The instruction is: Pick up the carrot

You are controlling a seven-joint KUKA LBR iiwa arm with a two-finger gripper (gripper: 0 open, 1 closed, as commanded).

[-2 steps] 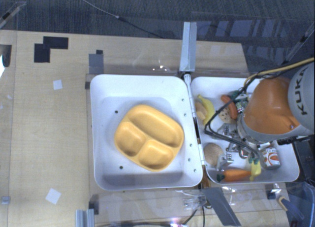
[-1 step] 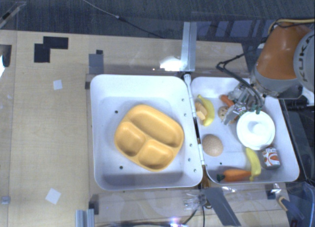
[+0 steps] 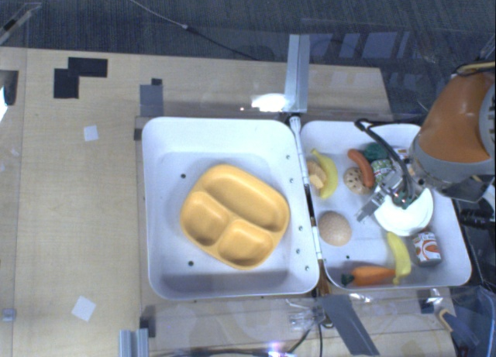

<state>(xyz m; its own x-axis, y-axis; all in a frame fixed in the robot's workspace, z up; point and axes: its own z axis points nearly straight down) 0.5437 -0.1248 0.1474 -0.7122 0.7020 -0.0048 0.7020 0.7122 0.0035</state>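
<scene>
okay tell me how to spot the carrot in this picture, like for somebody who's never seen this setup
Find the right-hand white bin, the one crowded with toy food. Along its near edge lies the carrot, flat on its side, left of the lower end of a yellow banana. It is the orange tapered piece with a green stub on its left end, unlike the round tan ball above it.

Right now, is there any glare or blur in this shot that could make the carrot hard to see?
Camera view: a bright glare spot sits on the bench just above the left bin, well away from the carrot. The carrot lies sharp and evenly lit near the right bin's front wall, and the yellow tray casts a soft shadow.
</scene>
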